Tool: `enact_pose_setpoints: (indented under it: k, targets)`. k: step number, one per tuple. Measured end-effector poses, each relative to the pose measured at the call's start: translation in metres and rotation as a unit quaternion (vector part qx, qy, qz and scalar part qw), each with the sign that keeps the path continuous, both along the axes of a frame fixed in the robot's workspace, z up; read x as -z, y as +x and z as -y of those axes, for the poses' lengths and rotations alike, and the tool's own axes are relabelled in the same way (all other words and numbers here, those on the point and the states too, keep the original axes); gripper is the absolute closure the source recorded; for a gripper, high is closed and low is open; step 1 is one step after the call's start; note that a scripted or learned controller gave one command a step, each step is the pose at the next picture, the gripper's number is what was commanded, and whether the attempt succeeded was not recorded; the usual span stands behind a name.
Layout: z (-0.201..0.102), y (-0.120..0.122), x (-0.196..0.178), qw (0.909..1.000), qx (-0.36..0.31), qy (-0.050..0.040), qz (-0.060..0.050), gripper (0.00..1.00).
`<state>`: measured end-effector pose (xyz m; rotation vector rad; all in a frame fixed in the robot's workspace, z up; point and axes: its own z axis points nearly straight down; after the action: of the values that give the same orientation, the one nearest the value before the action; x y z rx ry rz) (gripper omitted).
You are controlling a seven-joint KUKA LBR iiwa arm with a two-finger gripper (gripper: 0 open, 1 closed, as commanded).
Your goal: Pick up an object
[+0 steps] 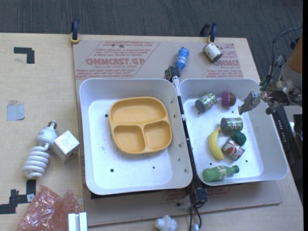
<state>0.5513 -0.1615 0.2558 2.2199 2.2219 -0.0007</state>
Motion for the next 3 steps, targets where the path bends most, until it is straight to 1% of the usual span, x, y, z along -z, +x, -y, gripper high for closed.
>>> enact_pose_setpoints:
  k: [1, 2, 3]
  targets:
    - [-0.062, -0.037, 0.098, 1.0, 0.001, 0.0003, 0.0, 0.0]
    - [0.007, -0.074, 0.163, 1.0, 0.001, 0.0005, 0.0, 0.0]
    - [0.008, -0.072, 0.154, 1.0, 0.002, 0.0001, 0.001, 1.0]
